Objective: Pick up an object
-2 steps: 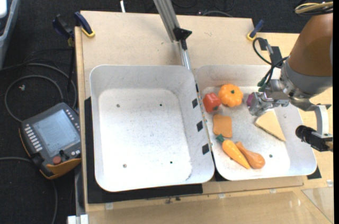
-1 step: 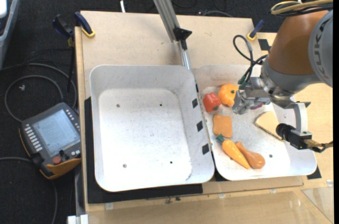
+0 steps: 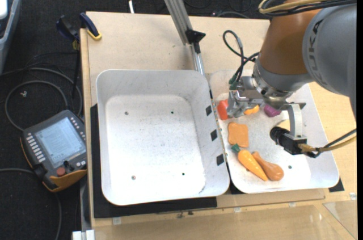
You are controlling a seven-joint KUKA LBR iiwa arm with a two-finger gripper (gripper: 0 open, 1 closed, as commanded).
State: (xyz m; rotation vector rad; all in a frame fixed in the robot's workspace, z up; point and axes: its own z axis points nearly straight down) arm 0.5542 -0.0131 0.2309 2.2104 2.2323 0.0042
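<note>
Nearest the lens, low in the right bin (image 3: pixel 317 176), lie two orange carrot-shaped toys (image 3: pixel 260 165), touching and angled toward the bin's near corner, one with a green stub at its upper end. Just above them sits a flat orange square piece (image 3: pixel 239 134), apart from the carrots by a small gap. A red piece (image 3: pixel 222 109) lies against the bin's left wall, partly covered by the tool above it, so its full shape cannot be made out. An orange-yellow bit (image 3: pixel 252 110) and a purple bit (image 3: pixel 273 112) peek out from under the arm; both are mostly hidden.

Over that cluster hangs the gripper (image 3: pixel 241 104), its metal parts low above the red piece (whether it is released or clenched cannot be told, and nothing can be seen grasped in it). A black fitting (image 3: pixel 285 139) on a white bracket juts from the wrist over the bin's floor. The grey arm (image 3: pixel 317 46) with its orange band enters from the right and covers the bin's far side.

The left bin (image 3: pixel 113 91) shows a bare white floor with a few dark specks. A handheld control pendant (image 3: pixel 55 145) rests on the floor left of the bench.
</note>
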